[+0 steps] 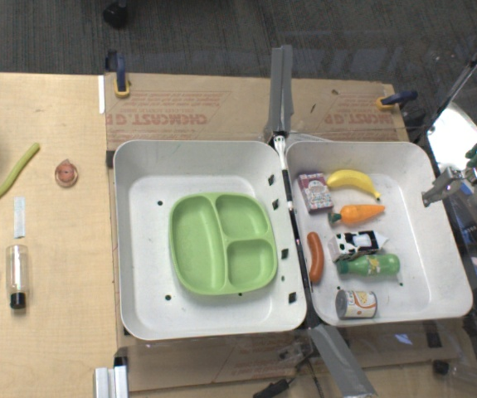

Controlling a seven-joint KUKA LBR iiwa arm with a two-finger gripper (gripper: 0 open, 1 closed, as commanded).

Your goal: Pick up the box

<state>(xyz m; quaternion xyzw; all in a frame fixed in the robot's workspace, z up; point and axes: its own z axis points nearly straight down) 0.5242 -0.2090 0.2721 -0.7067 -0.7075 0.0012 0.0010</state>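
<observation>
A small maroon and pink box (313,192) lies flat in the right bin (437,247), near its back left corner and close to the divider. A black-and-white cow-patterned carton (357,241) lies in the middle of the same bin. Nothing is touching the box, and its top and sides are exposed.
Around the box lie a banana (352,181), a carrot (358,214), a red sausage (314,255), a green bottle (369,264) and a can (356,303). The left bin (138,222) holds a green divided plate (223,243). Metal framework (458,185) stands at the right bin's far edge.
</observation>
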